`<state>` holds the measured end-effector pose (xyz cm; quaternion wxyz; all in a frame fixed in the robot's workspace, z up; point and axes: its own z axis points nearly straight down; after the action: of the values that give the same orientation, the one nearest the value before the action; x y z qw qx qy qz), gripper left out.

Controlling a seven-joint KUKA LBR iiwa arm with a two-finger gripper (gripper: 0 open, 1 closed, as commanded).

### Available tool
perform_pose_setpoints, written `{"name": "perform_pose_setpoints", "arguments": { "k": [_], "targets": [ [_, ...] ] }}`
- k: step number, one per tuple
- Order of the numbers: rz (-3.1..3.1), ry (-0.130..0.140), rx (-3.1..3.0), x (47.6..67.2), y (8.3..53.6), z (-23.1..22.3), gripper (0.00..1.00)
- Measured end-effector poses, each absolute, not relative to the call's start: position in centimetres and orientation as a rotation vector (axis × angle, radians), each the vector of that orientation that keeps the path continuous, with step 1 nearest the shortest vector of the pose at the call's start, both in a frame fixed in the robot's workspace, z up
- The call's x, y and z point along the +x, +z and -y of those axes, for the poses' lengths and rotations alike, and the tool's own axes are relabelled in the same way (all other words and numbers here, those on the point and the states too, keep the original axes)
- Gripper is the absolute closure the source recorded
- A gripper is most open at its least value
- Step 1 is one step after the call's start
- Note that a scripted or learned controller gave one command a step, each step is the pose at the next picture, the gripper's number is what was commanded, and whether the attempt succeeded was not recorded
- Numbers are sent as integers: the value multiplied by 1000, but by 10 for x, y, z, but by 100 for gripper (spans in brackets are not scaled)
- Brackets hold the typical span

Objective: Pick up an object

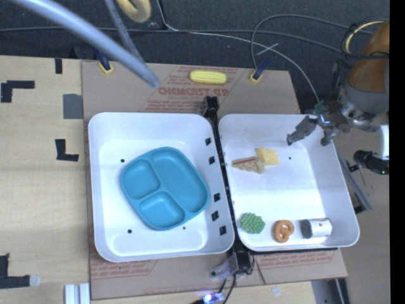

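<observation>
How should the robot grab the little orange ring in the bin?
Probably from straight above. The small orange ring-shaped toy lies flat in the right white bin, between a green bumpy ball and a black-and-white cylinder. The end effector could pinch across its outer rim, front to back.

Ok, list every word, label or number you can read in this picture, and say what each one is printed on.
"CHEMCAST GP": red print on the brown cardboard sheet under the two white bins, just above the left bin; blurred, so the reading is uncertain.
A smaller red line beneath it on the same sheet: too blurred to read.
Small white and black cylinder in the right white bin: no readable label.
</observation>
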<state>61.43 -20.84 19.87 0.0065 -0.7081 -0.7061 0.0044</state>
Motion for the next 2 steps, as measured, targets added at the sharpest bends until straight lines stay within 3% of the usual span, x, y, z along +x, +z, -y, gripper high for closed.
{"name": "perform_pose_setpoints", "arguments": {
  "k": [1,2],
  "targets": [
    [2222,2,-2220,618,208,208,0],
    [2219,7,-2218,614,151,217,0]
  ]
}}
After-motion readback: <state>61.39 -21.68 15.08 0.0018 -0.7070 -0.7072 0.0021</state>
